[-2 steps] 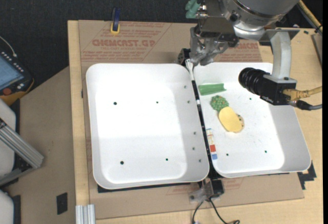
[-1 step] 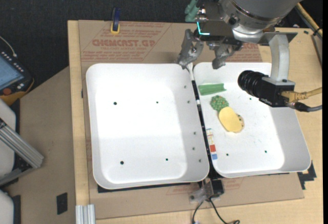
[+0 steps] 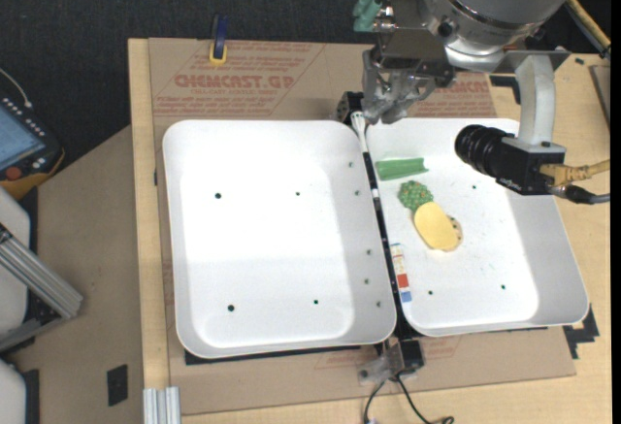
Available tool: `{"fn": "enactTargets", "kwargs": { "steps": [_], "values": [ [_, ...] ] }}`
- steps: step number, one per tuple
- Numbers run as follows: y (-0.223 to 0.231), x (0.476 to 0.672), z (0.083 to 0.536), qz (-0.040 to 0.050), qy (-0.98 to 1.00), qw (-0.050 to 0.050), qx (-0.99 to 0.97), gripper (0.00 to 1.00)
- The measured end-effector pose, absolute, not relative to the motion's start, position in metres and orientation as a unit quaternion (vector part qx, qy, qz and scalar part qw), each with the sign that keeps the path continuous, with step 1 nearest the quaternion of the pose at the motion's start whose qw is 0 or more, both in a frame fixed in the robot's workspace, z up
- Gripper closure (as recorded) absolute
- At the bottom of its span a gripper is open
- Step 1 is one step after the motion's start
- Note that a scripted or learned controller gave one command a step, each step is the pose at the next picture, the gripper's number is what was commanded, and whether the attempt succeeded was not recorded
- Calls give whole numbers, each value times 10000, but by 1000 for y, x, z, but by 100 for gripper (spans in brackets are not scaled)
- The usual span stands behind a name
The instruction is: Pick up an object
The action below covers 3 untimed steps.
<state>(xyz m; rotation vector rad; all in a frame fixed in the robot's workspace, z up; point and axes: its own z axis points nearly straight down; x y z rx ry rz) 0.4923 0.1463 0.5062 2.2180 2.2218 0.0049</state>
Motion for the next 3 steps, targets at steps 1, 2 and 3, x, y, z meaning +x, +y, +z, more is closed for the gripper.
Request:
{"fn": "enactTargets", "kwargs": {
  "steps": [1, 2, 3],
  "values": [
    [147, 479, 537, 25, 7074, 13, 7068, 100],
    [141, 567, 428, -54, 7055, -21, 7086, 100],
    [153, 597, 371, -37, 7068, -21, 7074, 100]
  ]
}}
